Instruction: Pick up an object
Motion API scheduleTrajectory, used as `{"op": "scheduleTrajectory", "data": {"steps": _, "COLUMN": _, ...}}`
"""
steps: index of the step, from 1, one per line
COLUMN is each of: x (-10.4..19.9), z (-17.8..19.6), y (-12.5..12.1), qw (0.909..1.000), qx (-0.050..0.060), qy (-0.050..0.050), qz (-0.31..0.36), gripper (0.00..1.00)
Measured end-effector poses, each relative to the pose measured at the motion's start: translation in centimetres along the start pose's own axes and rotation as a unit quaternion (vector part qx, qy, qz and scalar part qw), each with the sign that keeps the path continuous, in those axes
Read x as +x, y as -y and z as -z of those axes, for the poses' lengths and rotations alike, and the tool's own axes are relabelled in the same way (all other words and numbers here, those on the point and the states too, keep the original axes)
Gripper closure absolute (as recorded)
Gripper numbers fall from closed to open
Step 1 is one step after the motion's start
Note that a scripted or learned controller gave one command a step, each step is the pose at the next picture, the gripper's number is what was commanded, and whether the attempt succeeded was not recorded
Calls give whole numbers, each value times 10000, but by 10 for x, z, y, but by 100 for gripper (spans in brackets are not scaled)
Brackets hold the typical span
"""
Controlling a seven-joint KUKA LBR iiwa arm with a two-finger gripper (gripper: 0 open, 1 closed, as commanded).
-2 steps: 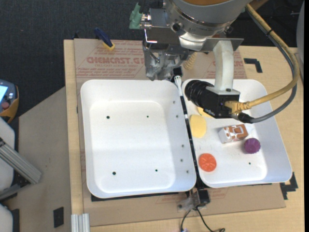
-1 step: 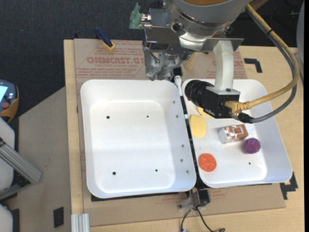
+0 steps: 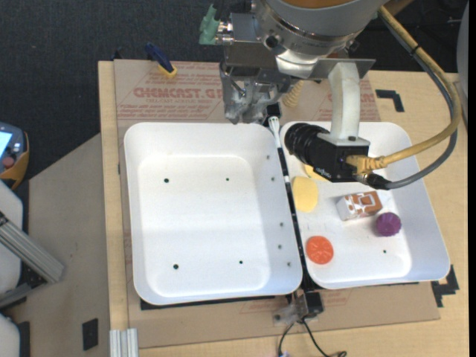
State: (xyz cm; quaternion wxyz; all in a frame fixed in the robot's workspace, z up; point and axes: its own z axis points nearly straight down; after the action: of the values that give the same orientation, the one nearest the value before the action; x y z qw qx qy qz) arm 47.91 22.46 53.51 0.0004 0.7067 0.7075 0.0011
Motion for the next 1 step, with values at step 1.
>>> {"op": "scheduleTrajectory", "data": {"steps": 1, "x": 0, "z": 0, "y": 0, "qw": 10000, "qx": 0, "qy": 0, "qz": 0, "gripper": 100}}
